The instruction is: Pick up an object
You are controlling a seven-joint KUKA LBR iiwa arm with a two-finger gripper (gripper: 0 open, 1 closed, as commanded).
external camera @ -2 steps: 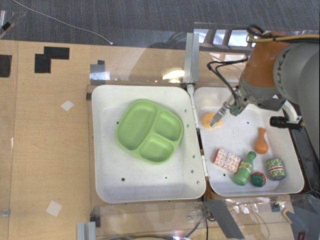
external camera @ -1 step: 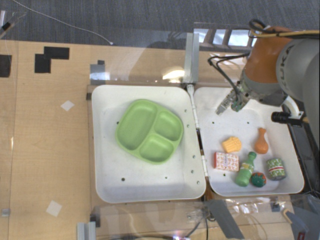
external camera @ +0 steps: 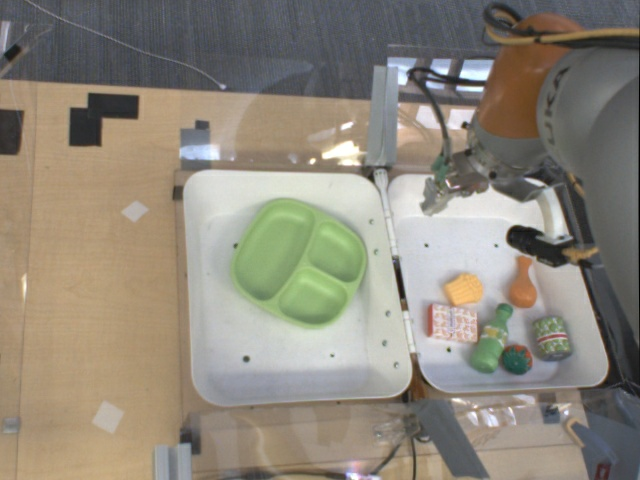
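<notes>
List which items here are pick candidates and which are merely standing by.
Job: gripper; yellow corn piece; red-and-white box; green bottle; orange gourd-shaped toy; strawberry; small patterned can.
Standing by: green divided plate; left bin.

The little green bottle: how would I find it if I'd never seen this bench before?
Look at the right-hand white bin, the one with small toys at its near end rather than the green divided plate. The green bottle lies in that cluster, between a red-and-white box and a round green-and-red piece. It alone has a narrow neck and cap.
</notes>
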